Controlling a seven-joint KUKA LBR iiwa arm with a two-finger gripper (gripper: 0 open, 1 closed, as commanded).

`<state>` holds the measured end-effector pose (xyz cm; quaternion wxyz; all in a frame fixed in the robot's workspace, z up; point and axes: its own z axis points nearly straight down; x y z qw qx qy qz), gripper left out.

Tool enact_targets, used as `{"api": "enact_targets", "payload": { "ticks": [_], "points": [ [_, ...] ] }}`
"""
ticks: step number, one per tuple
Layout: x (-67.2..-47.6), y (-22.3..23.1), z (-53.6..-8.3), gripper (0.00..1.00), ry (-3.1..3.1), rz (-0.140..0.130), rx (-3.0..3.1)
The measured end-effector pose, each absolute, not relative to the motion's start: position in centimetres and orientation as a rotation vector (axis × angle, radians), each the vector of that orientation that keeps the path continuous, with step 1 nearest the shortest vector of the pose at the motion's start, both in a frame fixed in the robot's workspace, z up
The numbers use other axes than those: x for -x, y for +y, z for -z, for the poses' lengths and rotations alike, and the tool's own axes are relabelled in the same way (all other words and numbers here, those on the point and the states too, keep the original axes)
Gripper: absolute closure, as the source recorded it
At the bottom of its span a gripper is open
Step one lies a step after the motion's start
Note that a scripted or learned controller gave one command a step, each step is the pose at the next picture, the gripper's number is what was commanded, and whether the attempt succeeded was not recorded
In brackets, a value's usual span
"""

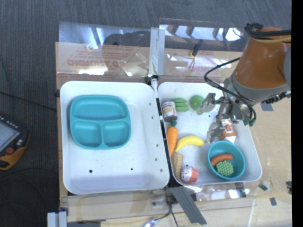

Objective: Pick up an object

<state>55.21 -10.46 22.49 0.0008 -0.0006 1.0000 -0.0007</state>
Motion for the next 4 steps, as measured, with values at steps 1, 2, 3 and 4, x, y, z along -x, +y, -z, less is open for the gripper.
{"api": "enact_targets", "payload": {
  "ticks": [1, 2, 3, 4],
  "points": [
    [-53.7, -16.9, -9.3, 0.0, 3.124, 0.001, -0.265],
    [-51.4, -18.0, -9.2, 0.0, 3.111, -0.016, -0.26],
    [-53.5, -14.3, -9.1, 0.0, 3.081, 0.004, -0.521],
    [-50.8, -12.4, -9.2, 0.0, 3.066, 0.005, -0.581]
  ]
}}
